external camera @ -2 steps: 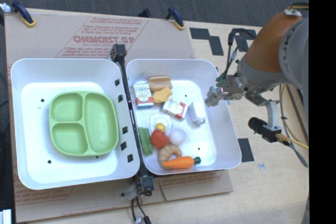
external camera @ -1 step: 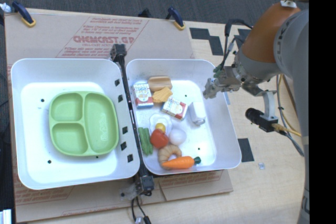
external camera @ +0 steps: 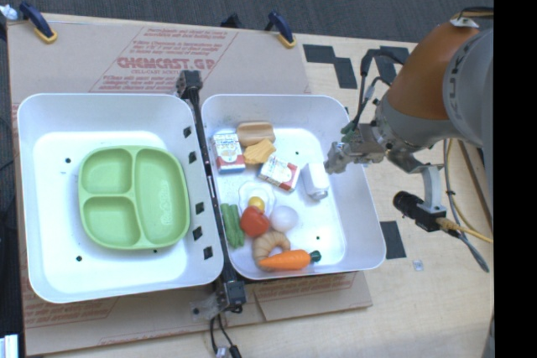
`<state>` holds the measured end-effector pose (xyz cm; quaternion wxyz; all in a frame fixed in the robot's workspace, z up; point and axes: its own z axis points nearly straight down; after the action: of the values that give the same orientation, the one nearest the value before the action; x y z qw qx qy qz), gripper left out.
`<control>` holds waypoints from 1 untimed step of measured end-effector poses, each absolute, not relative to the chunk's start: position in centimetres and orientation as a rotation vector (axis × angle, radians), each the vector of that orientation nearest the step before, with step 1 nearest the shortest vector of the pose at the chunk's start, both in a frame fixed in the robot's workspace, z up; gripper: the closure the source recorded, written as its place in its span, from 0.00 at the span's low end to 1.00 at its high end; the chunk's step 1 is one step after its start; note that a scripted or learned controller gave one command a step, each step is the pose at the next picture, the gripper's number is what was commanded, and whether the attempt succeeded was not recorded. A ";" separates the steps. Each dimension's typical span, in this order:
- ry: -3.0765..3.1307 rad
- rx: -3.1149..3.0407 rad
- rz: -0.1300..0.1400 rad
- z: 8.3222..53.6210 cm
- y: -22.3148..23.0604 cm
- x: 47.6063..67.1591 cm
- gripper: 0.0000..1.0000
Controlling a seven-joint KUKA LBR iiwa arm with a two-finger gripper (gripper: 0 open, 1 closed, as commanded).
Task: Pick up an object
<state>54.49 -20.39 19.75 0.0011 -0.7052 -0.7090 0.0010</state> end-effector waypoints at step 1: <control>-2.228 -2.214 0.001 19.9 -21.0 55.7 1.00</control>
<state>55.69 -21.05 19.94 0.0002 -0.7049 -0.7093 0.0002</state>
